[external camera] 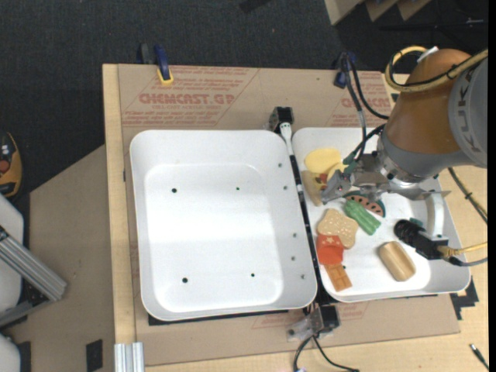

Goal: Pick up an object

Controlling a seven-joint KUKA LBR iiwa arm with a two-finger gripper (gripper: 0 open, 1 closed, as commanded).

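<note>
cardboard-covered bench [209, 91], blue clamps [162, 59], dark carpet [70, 22]

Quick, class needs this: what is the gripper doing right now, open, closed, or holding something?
Gripper: over the right bin beside the yellow toy; open or closed cannot be told, and nothing is seen held.

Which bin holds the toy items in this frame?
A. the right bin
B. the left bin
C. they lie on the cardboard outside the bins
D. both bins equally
A: the yellow piece, the cracker-shaped piece, the red piece and the tan cylinder all lie in the right bin, under the arm.
</note>
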